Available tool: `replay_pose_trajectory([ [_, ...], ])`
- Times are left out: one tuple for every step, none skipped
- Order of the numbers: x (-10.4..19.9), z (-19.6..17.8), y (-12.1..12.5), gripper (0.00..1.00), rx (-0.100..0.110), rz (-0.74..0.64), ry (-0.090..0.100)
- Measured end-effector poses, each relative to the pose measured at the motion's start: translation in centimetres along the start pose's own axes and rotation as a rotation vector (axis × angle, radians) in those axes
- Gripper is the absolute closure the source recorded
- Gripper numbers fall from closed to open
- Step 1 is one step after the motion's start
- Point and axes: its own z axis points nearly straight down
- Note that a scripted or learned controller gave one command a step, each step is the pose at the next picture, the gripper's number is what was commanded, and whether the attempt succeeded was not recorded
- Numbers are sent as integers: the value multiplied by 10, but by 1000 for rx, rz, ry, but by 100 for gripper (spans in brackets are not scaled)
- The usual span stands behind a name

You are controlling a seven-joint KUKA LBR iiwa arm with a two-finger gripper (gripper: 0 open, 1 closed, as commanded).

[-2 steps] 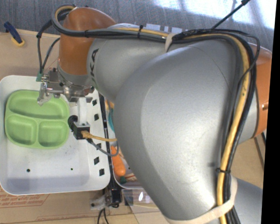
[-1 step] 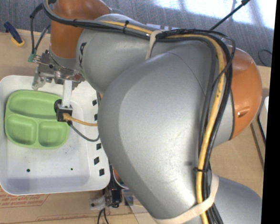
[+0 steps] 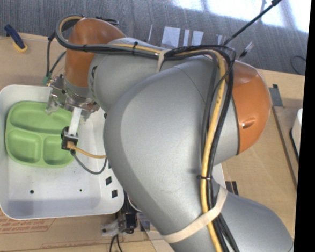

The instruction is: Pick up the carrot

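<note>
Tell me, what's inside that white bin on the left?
A green divided tray lies in the white bin; the compartments I can see hold nothing. The gripper hangs over the tray's upper edge. The arm covers the bin's right side.

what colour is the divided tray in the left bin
Light green, seen in the camera view: the tray lies in the white bin.

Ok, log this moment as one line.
arm: large grey KUKA arm reaching over left shallow white bin | gripper: above green divided plastic tray | fingers: unclear | carrot: not located
</note>
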Motion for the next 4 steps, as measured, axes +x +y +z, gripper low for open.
replay_pose_trajectory([
  [-10, 0, 0, 100, 10, -11, -30],
  [-5, -1, -2, 0, 14, -15, -22],
  [50, -43, -18, 0, 3, 58, -1],
  [15, -143, -6, 0, -3, -24, 2],
])
